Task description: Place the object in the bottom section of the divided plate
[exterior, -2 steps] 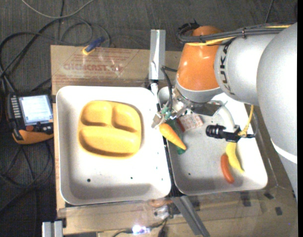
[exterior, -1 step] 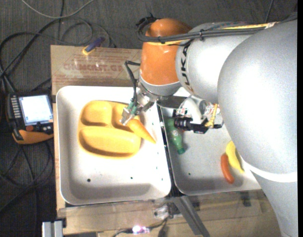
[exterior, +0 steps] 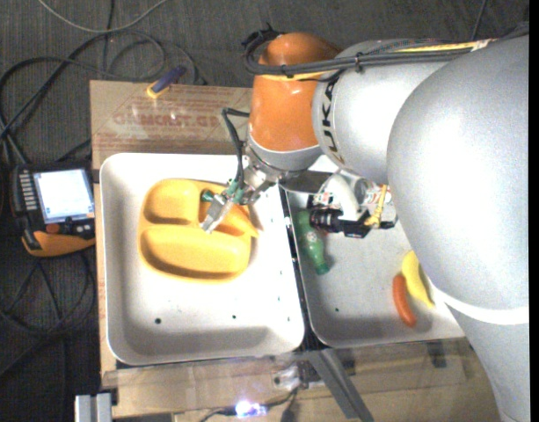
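Which object is meant is not certain from here. A small greenish bit (exterior: 237, 192) sits right at the gripper (exterior: 216, 214), and I cannot tell whether it is a carried item or part of the tool. Nor can I tell whether the gripper is wide, narrow or closed on anything.

The gripper hangs over the yellow divided plate (exterior: 163, 246), toward 2 o'clock from the plate's centre, about over the ridge that bounds the upper-right compartment. The bottom section (exterior: 194, 255), the long one, lies toward 6 o'clock from the tool tip, just beside it.

The plate rests in the left bin (exterior: 128, 323), in its upper half. In the right bin (exterior: 357, 315) a green object (exterior: 314, 246) lies along the left wall at 9 o'clock, with a yellow piece (exterior: 415, 277) and an orange piece (exterior: 403, 300) touching each other at 3 o'clock, partly under the arm (exterior: 445, 148).

If something is carried, the step probably goes best with a short shift toward 6 o'clock before release, so the drop clears the ridge and lands mid-section instead of rolling into an upper compartment. Lowering close to the plate floor first would likely limit bounce. If nothing is carried, the green object looks like the nearest candidate.
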Controlling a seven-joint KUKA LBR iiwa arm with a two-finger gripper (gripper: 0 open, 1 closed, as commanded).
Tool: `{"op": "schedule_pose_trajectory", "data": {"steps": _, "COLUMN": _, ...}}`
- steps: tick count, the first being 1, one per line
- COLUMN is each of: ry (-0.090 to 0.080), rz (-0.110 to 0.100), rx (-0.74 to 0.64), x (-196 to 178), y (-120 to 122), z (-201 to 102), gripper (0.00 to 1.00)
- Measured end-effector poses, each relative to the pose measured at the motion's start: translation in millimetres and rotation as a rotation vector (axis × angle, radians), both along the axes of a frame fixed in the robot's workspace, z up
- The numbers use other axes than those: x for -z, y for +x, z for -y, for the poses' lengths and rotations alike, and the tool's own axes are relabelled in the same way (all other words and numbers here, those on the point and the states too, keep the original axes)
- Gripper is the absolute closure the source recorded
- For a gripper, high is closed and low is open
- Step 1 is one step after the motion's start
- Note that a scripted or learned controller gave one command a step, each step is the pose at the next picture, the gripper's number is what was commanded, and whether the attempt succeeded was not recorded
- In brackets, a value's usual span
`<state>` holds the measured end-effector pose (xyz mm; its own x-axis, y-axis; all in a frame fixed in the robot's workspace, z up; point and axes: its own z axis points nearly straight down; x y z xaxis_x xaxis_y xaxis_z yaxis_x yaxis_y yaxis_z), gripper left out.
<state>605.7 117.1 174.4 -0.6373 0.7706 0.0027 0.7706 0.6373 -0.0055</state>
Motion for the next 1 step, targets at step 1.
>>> {"op": "schedule_pose_trajectory", "data": {"steps": 1, "ry": 0.000, "rz": 0.001, "rx": -0.101, "x": -58.2, "y": -38.2, "z": -76.6, "gripper": 0.00}}
